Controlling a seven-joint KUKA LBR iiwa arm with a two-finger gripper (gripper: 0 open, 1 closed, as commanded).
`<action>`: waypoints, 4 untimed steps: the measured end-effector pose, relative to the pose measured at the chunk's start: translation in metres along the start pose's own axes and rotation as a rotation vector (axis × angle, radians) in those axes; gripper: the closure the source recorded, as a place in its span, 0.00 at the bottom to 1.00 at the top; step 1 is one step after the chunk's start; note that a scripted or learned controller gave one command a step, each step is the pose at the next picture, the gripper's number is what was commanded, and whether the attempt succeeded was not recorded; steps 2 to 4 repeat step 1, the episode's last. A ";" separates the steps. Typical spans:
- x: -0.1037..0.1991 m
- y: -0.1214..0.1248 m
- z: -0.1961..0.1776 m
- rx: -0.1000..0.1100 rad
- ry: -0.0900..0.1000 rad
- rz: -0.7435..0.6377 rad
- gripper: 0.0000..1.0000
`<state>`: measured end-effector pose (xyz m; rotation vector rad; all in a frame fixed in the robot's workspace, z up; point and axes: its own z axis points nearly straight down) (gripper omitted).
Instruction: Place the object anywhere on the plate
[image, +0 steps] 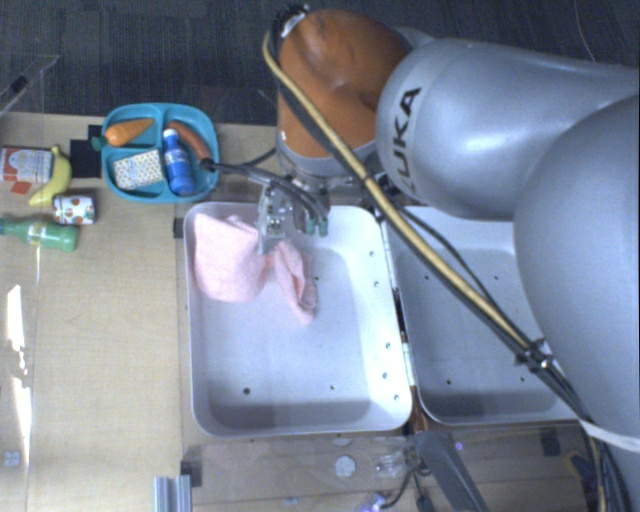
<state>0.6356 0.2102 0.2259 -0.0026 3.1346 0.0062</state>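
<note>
Progress looks early: the pink cloth (240, 265) lies crumpled in the left bin (290, 400), toward its far end, and nothing of it is on the blue plate (205, 135) beyond the bin's far-left corner. The claw (285, 225) sits right over the cloth's bunched middle; I cannot tell how wide it stands or whether it has any fabric. Lifting and carrying over the rim remain, in my judgement. Count: one cloth, one divided plate, two white bins, one arm (480, 120), and several toy items (50, 190) on the bench (90, 350).
</note>
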 end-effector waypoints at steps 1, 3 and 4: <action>0.000 0.000 -0.001 0.000 -0.001 0.000 0.00; 0.000 0.000 -0.001 0.000 -0.001 0.000 0.00; 0.000 0.000 -0.001 0.000 -0.001 0.000 0.00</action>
